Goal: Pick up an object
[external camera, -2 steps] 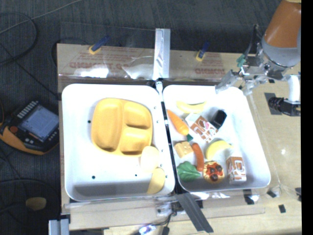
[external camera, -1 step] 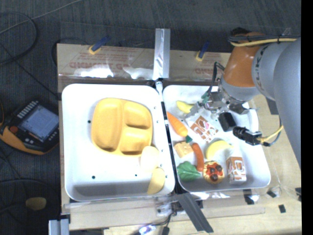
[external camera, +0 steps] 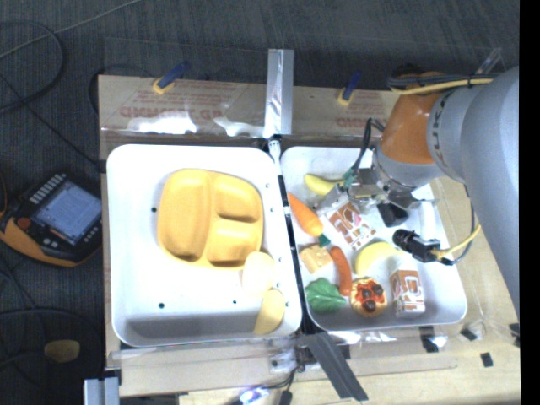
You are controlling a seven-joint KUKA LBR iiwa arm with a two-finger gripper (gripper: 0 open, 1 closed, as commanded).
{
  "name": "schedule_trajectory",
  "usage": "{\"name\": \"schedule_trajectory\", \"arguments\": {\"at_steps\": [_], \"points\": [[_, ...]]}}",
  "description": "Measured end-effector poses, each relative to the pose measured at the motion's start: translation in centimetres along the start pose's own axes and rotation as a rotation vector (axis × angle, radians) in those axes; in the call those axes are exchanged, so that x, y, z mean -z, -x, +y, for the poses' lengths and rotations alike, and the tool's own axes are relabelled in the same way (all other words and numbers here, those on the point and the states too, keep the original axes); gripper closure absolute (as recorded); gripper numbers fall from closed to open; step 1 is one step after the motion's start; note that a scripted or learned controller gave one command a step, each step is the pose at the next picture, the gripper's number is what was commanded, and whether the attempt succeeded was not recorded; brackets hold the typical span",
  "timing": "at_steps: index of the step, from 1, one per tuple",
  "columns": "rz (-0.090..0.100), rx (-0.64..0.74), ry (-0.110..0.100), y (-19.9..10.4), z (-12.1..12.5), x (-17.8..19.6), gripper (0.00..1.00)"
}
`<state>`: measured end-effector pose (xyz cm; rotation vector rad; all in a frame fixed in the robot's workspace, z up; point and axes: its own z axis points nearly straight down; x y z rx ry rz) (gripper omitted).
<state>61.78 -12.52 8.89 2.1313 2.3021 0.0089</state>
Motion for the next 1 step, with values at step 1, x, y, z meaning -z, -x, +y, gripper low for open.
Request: {"name": "schedule_trajectory", "arguments": {"at_steps": [1], "points": [[0.0,-0.001,0.004,0.09,0.19,0.97,1.0]]}}
